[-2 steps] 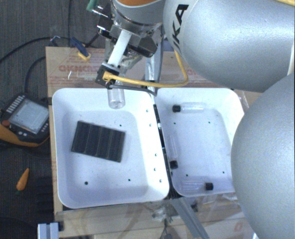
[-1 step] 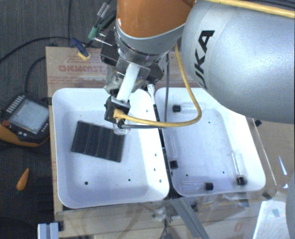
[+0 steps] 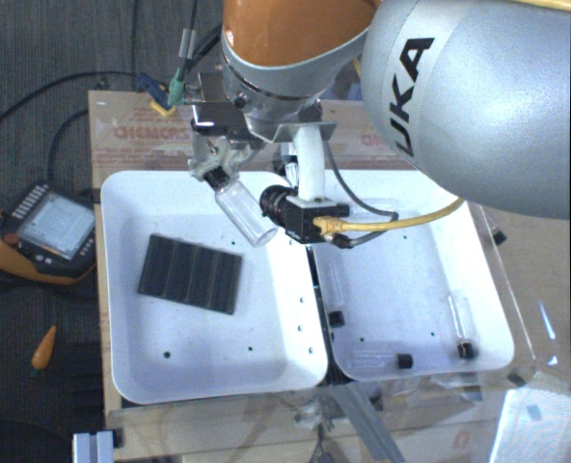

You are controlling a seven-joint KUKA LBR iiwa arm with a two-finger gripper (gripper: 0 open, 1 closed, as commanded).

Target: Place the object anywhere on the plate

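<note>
While hanging over the left bin [image 3: 122,258], gripper [image 3: 218,170] clamped on clear vial [image 3: 245,213], just above dark plate [image 3: 189,273].

Bench [image 3: 107,128] bearing two white bins, left bin [image 3: 131,355], right bin [image 3: 488,340], touching side by side

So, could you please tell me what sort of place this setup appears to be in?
Probably a robotics lab or test cell: a KUKA arm reaches over two white bins on a bench, a teach pendant lies on the floor beside it, and loose cables trail nearby.
</note>
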